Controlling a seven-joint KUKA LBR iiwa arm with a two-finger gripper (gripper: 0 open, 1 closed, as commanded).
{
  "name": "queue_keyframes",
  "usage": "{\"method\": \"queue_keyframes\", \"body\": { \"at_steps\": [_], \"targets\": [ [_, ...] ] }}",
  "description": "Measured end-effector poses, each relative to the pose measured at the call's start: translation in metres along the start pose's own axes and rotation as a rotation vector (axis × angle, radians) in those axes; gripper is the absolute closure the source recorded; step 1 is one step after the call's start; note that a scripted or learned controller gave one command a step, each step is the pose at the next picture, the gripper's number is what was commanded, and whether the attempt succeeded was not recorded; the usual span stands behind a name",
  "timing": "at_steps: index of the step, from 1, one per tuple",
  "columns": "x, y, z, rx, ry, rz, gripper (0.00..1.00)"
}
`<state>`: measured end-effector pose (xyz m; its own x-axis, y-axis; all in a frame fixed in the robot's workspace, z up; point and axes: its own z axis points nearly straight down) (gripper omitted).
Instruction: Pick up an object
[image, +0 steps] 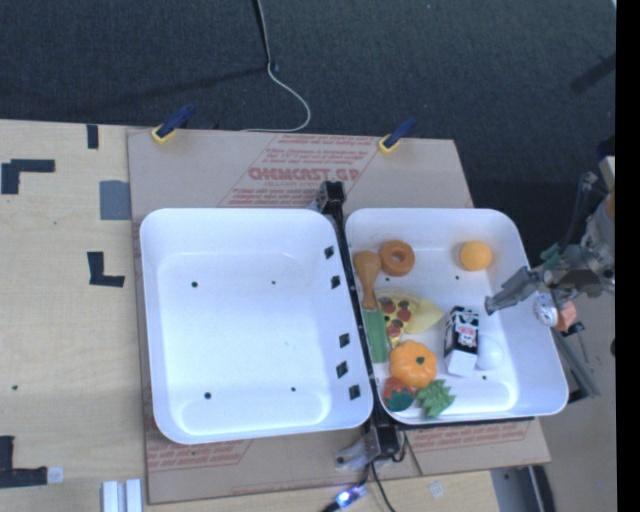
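The right bin (530, 400) holds several toy foods. A brown donut (397, 257) and an orange ball (476, 255) lie at its far side. A pizza slice (408, 314), a green cucumber (376, 336) and a tan drumstick (367, 274) lie along its left wall. An orange pumpkin (412, 364), a green leafy piece (437, 398) and a small cow-print carton (462, 335) sit toward the front. My gripper (497, 301) hangs over the bin's right side, just above and to the right of the carton, with nothing seen in it.
The left bin (160, 300) stands beside the right one on a cardboard sheet (290, 170). A black divider (345, 300) with clips runs between the bins. The arm's wrist (580, 275) reaches in over the right rim.
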<state>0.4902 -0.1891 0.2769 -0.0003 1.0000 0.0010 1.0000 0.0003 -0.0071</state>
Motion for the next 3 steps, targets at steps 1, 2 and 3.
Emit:
{"method": "queue_keyframes", "body": {
  "at_steps": [1, 2, 3],
  "targets": [
    [0.089, -0.009, 0.153, 0.015, 0.007, -0.004, 0.0],
    [0.077, 0.106, 0.191, -0.011, -0.005, -0.003, 0.0],
    [0.024, 0.059, 0.189, -0.021, -0.007, 0.001, 0.0]
  ]
}}
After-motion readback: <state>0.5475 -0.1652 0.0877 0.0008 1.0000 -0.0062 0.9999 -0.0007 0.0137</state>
